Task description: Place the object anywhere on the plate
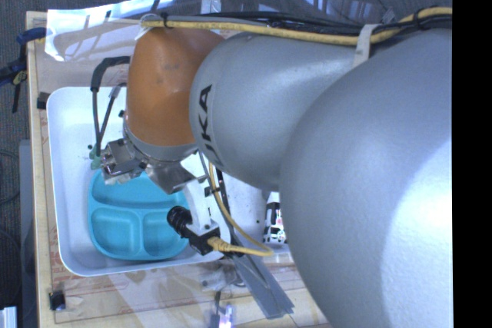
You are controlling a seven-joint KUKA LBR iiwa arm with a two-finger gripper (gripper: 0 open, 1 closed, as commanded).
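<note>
Gripper hardware (123, 161) of grey metal hangs below the glossy orange wrist band (161, 88), over the upper edge of the turquoise compartmented plastic plate (134, 223). That plate lies in the shallow white left bin (65, 165). Black letters "KA" show on the smooth grey arm (307, 134).

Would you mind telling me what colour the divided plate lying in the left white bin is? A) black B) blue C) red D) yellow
B: the plate is light blue, lying in the left bin with moulded compartments, partly covered by the arm reaching over it.
</note>
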